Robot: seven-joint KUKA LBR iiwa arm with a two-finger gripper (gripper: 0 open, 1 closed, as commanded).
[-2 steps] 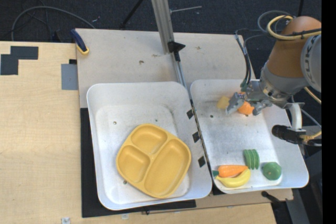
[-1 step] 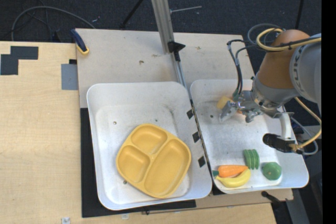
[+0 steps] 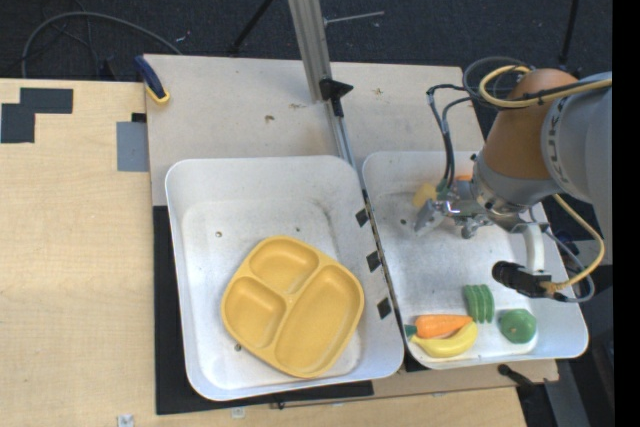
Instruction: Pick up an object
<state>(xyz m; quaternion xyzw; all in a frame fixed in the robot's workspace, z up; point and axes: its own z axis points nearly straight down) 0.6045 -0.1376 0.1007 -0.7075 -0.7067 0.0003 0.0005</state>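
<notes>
Orange toy carrot (image 3: 441,325) lies touching curved yellow banana (image 3: 447,344).

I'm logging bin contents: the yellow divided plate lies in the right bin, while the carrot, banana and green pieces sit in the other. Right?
Not quite. The camera view shows the yellow divided plate in the left bin; the carrot, banana and green pieces sit in the right bin.

Grey arm enters from the right, orange band above the wrist. Wrist is bent down and leftward, cables looping around it. Gripper (image 3: 432,212) sits low, on the far right of the scene.
</notes>
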